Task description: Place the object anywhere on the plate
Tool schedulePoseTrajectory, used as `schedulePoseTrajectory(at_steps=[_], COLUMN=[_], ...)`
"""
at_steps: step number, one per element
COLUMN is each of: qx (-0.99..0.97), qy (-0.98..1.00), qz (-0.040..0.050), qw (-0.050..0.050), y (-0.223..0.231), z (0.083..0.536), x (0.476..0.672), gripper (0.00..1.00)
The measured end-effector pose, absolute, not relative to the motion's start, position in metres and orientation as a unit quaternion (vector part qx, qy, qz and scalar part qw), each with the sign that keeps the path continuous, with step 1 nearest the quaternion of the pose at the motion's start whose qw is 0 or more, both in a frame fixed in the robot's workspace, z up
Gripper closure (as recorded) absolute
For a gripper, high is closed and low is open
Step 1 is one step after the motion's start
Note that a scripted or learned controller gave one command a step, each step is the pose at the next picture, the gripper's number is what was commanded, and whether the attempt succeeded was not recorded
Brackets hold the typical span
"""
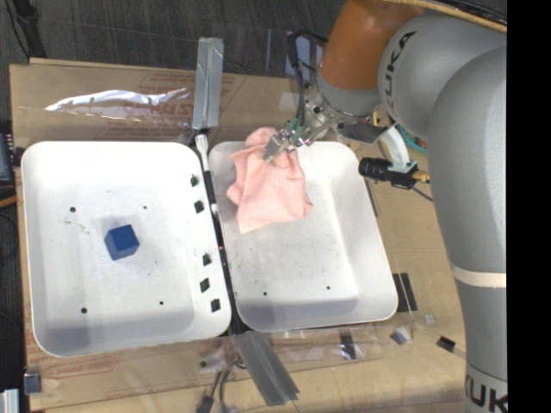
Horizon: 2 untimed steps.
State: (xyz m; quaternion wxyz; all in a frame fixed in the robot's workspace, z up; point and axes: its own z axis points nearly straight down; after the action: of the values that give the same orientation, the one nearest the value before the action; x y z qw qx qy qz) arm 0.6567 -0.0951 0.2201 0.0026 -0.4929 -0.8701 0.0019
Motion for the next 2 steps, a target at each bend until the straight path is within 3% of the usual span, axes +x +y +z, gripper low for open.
schedulePoseTrajectory(at_steps=[1, 2], qx=[-0.491, -0.305], qy=[-0.871, -0.952], qz=[0.0011, 0.0012], qw=[0.002, 0.003], y=[-0.094, -0.052], z=[0.229, 0.220], x=[0.657, 0.629], gripper=[1.00, 1.00])
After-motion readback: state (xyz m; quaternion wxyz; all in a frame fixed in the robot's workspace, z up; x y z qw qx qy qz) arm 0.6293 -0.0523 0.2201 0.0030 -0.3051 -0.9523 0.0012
